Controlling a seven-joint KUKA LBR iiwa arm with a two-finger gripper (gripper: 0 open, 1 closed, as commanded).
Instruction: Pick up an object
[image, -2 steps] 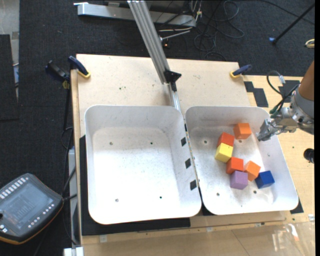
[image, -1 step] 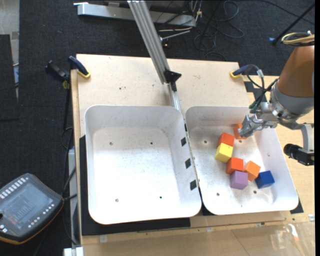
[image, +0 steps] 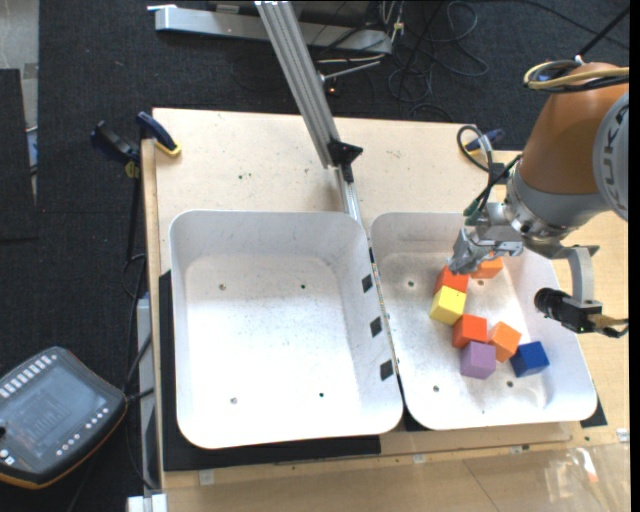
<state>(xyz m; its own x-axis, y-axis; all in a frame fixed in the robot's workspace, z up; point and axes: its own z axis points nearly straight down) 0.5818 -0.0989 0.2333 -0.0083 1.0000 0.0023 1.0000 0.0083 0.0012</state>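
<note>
The gripper (image: 468, 262) hangs low in the right bin (image: 560, 405); whether it clasps anything, I cannot tell. At its six o'clock, touching or nearly, sits a red block (image: 453, 281) atop a yellow block (image: 448, 304). To pick well, descend straight, centred on one block, clear of neighbours.

2 shallow white plastic bins (image: 270, 240). Foam blocks: 1 yellow (image: 448, 305), 1 purple (image: 478, 359), 1 blue (image: 529, 358), roughly 4 orange/red (image: 470, 329) (one half-hidden under gripper).
</note>
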